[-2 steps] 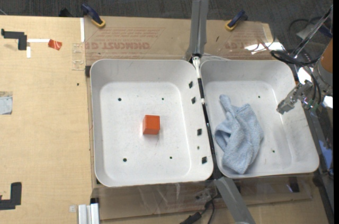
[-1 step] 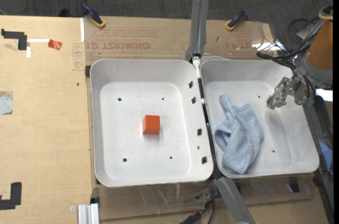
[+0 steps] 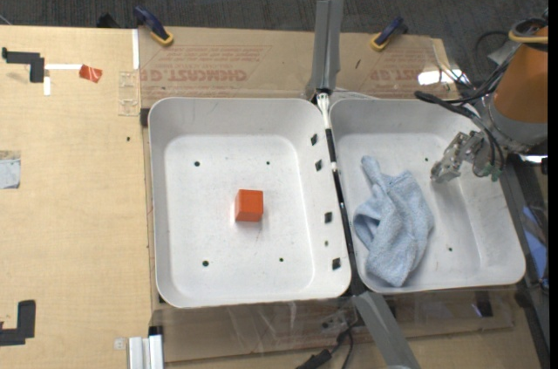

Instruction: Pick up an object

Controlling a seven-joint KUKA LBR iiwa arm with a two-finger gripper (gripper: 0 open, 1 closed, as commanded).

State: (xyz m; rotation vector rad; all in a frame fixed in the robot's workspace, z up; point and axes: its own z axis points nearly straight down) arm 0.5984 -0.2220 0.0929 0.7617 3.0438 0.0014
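An orange-red cube (image 3: 249, 206) sits near the middle of the left bin (image 3: 174, 184). A crumpled light-blue cloth (image 3: 394, 223) lies in the left half of the right bin (image 3: 488, 263). My gripper (image 3: 450, 161) hangs over the right bin's upper right part, to the right of and a little above the cloth, apart from it. Nothing shows between its fingers. The arm's orange band (image 3: 527, 88) is at the right edge.
A grey divider bar (image 3: 328, 44) runs between the bins at the back. Two clamps (image 3: 153, 25) (image 3: 387, 34) hold the cardboard behind the bins. Cables trail by the arm at the right. A wooden board (image 3: 70, 201) lies left of the bins.
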